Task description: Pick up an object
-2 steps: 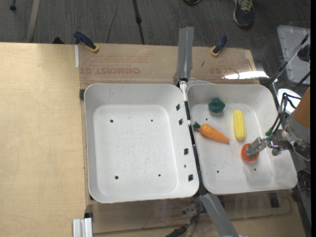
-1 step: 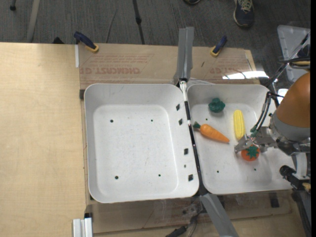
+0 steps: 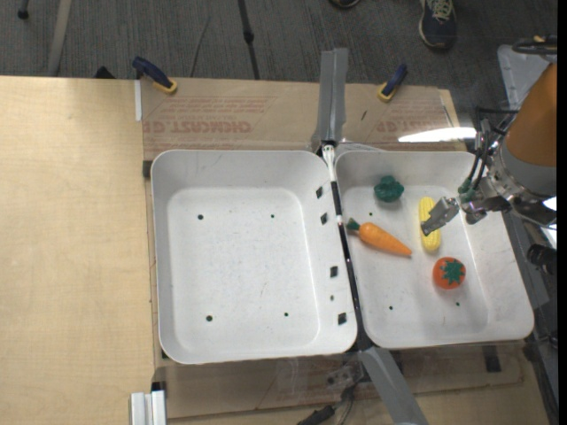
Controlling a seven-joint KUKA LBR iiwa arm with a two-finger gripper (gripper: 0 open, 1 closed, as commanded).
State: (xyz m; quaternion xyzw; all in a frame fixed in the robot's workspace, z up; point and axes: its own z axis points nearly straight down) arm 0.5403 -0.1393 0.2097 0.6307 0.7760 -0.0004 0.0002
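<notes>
In the right bin lie an orange carrot, a yellow corn cob, a dark green toy vegetable and a red tomato with a green top. My gripper reaches in from the right and hangs right over the corn cob, covering part of its right side. The carrot lies to its left, the tomato below it. Nothing is seen lifted off the bin floor.
The left bin sits beside the right one, joined at a central divider. Cardboard with two clamps lies behind the bins. A wooden board spans the left. The arm's orange band is at the far right.
</notes>
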